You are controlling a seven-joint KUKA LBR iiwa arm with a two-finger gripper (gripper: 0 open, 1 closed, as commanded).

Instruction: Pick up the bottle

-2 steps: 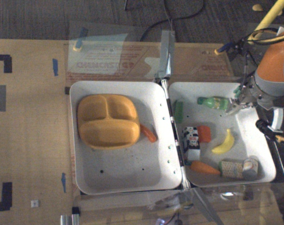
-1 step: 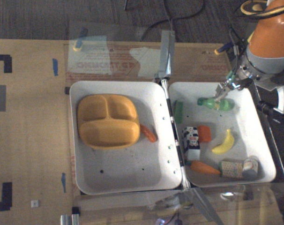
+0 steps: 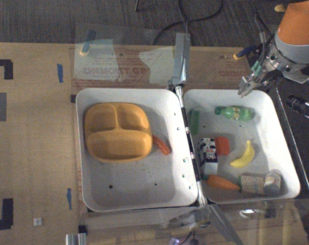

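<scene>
Green bottle (image 3: 234,113) lies on its side, long axis left-right, in the right bin's (image 3: 286,152) upper part, just below-left of the empty, narrowly parted end effector (image 3: 245,88).

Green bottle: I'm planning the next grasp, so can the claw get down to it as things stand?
Probably yes. The green bottle lies alone near the right bin's far wall, nothing on it, and the claw hovers just above-right.

The green bottle (image 3: 234,113) with a yellow label lies on its side near the right bin's far wall.
</scene>
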